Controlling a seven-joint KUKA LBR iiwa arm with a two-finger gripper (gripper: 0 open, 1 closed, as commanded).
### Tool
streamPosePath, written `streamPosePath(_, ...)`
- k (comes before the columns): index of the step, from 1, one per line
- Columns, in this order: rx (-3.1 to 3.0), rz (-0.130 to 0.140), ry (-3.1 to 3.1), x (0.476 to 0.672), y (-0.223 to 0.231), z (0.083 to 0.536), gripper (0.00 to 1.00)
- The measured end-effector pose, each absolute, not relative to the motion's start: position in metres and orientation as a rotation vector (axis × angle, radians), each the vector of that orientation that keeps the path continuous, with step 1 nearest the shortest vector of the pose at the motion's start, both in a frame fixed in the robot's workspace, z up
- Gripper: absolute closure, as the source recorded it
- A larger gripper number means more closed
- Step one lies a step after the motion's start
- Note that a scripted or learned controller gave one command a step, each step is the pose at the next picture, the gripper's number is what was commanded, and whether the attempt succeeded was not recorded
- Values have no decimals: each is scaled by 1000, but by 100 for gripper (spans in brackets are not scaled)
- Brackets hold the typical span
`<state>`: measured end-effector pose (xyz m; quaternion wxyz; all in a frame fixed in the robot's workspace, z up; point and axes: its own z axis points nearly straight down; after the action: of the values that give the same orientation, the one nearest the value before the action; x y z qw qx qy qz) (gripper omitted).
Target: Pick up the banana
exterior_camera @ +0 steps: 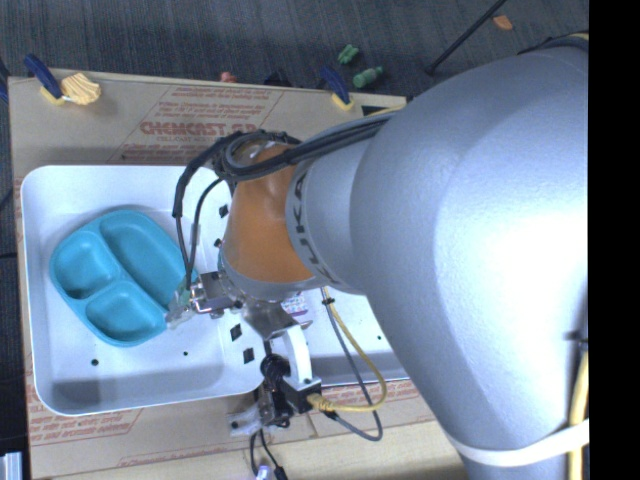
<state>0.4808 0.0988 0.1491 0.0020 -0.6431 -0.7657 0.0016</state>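
The big grey arm [470, 238] fills the right and centre of the frame, its smooth rounded shell and orange band [262, 230] blocking most of the right-hand bin. The banana is somewhere I cannot pick out; the arm covers that ground. Black cables [215, 173] loop over the wrist, and a yellow cable [352, 393] curls near the lower centre. The end effector [200, 300] sits at centre-left, right against the edge of a blue divided tray [115, 273], a glossy plastic thing with rounded compartments, lying tilted in the left white bin [60, 388]. Whether it is open or closed, I cannot tell. Brown cardboard [190, 118] with red print lies behind the bins at the top, with blue-handled clamps [42, 76] on its edge.
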Motion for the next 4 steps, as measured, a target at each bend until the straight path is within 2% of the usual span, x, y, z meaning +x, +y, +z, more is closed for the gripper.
streamPosePath(1,-1939,0,-2472,510,12,376,0)
streamPosePath(2,-2093,5,-2340,476,116,333,0)
streamPosePath(3,-2082,10,-2346,476,116,343,100)
streamPosePath(4,-2143,-1,-2298,476,141,485,100)
